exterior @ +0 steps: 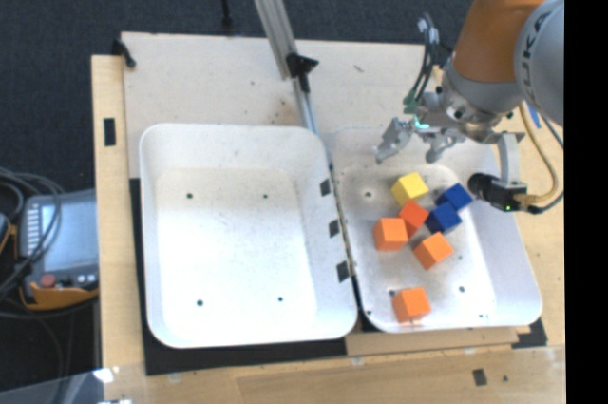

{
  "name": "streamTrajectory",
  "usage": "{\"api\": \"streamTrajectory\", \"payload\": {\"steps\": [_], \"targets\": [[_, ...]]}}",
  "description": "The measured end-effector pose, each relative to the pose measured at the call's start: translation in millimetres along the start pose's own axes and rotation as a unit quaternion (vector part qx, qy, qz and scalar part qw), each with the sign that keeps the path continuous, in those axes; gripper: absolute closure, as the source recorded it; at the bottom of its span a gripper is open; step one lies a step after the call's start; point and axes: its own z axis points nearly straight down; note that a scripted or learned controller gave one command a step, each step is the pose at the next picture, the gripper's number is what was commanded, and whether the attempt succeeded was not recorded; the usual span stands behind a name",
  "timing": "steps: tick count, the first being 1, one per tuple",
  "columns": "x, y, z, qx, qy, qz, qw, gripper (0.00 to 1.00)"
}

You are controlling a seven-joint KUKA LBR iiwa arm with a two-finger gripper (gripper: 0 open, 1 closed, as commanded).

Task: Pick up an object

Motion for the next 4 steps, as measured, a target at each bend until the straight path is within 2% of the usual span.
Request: {"api": "streamTrajectory", "payload": {"steps": [1, 2, 3, 4], "targets": [[0.3, 0.9, -2.4, -0.002, 0.0, 0.0, 1.0, 0.0], [2.7, 6.4, 42.6, 0.0, -0.002, 0.0, 1.0, 0.0], [2.1, 4.7, 105.7, 0.001, -0.002, 0.002, 1.0, 0.0], [0.3, 4.6, 138.7, -0.001, -0.002, 0.003, 1.0, 0.0]]}}
